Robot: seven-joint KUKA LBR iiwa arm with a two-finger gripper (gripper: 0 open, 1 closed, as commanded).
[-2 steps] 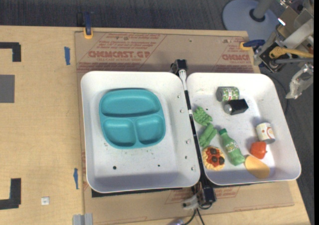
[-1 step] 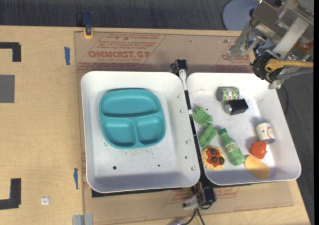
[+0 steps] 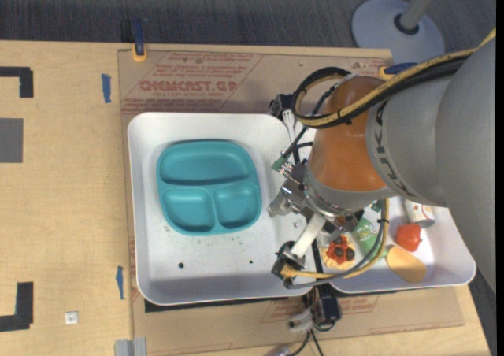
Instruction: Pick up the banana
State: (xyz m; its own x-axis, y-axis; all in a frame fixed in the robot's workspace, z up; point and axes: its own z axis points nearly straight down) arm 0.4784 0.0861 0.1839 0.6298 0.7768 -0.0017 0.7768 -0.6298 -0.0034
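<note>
1 smooth, rounded yellow-orange piece (image 3: 408,265), which I judge to be the banana, lies at the near edge of the shallow white plastic right-hand bin (image 3: 461,269), just beside a glossy red toy (image 3: 409,236). It sits to the view's right of my gripper (image 3: 337,230), too hidden to read its long axis. My grey and orange wrist (image 3: 354,142) covers the gripper, so I cannot tell if it is wide or narrow.

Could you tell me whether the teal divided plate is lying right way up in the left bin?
Yes: the teal divided plate lies flat, its three compartments facing upward.
</note>
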